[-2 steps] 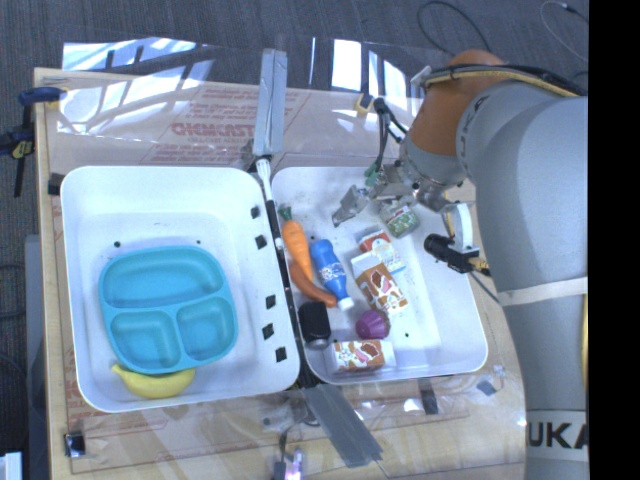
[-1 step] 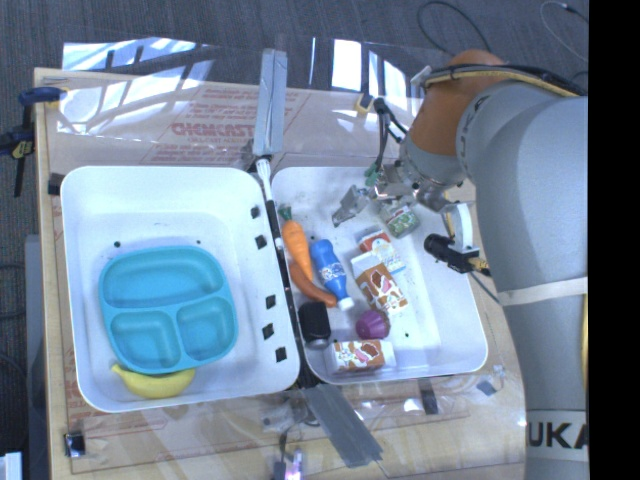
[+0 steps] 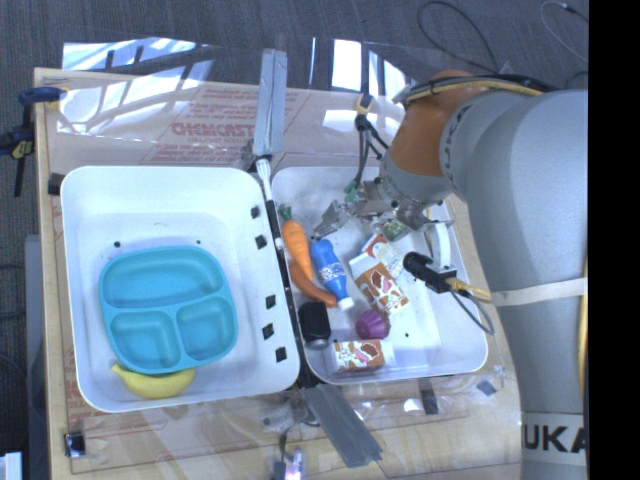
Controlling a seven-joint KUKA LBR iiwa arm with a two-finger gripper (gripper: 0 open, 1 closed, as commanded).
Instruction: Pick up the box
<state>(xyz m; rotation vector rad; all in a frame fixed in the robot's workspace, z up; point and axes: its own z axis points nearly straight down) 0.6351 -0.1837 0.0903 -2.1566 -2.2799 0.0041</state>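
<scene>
A white box with red-brown print (image 3: 381,285) lies tilted in the middle of the right bin (image 3: 455,343). A second, smaller printed box (image 3: 358,354) lies flat near that bin's front wall. My gripper (image 3: 343,211) hangs low over the back of the right bin, up and to the left of the larger box and just behind the blue bottle (image 3: 329,268). Nothing is visibly held in it. The grey wrist with its orange band (image 3: 425,138) covers the bin's back right corner.
An orange carrot (image 3: 299,259) lies along the right bin's left wall, with a black cylinder (image 3: 314,321) and a purple object (image 3: 372,323) near the front. The left bin (image 3: 85,198) holds a blue divided tray (image 3: 167,306) and a banana (image 3: 153,381). A black cable plug (image 3: 425,271) hangs beside the larger box.
</scene>
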